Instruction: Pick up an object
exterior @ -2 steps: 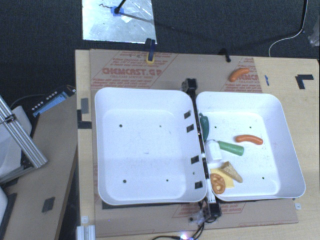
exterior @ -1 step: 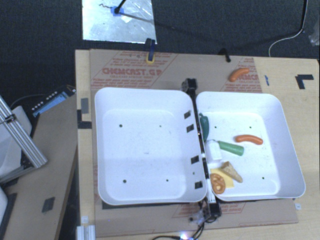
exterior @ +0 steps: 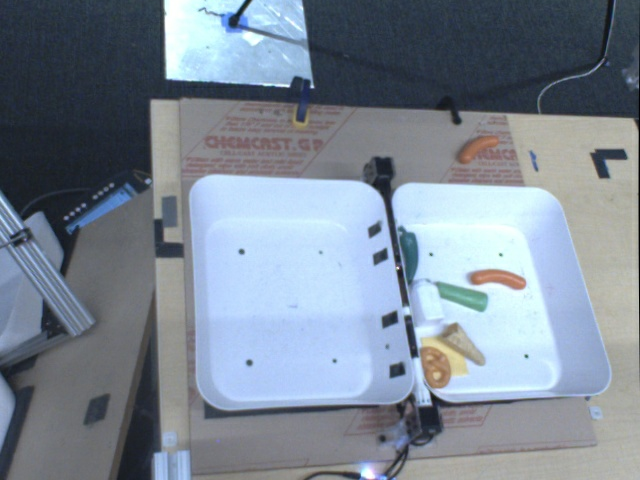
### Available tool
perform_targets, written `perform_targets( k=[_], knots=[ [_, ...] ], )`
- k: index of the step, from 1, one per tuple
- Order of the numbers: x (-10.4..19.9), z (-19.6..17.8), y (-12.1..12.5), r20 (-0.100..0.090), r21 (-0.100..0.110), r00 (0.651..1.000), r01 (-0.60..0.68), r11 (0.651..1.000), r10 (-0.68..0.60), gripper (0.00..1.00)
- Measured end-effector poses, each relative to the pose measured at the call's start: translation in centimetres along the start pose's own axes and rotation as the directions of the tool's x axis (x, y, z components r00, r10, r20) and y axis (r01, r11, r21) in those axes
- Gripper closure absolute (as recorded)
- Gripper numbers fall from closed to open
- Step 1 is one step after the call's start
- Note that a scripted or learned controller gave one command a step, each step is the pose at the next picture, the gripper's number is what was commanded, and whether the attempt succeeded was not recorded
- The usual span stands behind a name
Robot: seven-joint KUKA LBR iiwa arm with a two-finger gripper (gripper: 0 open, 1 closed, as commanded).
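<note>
Two shallow white bins side by side on a cardboard-covered bench (exterior: 560,138), walls touching along the middle. Left bin (exterior: 290,298) beside right bin (exterior: 572,278).

Candidate objects for picking, all in the right bin, gathered in its left half:
- Orange sausage-shaped piece (exterior: 497,279), lying roughly level, near the bin's centre.
- Green bottle-like piece with a white end (exterior: 455,295), just below and left of the sausage piece, white end toward the dividing wall.
- Dark green slim piece (exterior: 408,251), lying against the dividing wall, above the bottle.
- Tan wedge (exterior: 465,345), below the bottle.
- Round orange slice on a yellow square (exterior: 437,362), touching the wedge's left side, close to the near wall.

Second orange piece (exterior: 478,149) on the bench outside, beyond the right bin's far rim.
</note>
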State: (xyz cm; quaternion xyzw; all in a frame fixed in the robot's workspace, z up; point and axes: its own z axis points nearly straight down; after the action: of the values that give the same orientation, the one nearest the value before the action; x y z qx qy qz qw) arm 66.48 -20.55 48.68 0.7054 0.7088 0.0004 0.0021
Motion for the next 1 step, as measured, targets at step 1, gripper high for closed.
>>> perform_targets(
  k=[1],
  knots=[
    [0.01, -0.08, 0.41, 0.000, -0.001, 1.000, 0.001, 1.000, -0.001, 1.00]
  ],
)
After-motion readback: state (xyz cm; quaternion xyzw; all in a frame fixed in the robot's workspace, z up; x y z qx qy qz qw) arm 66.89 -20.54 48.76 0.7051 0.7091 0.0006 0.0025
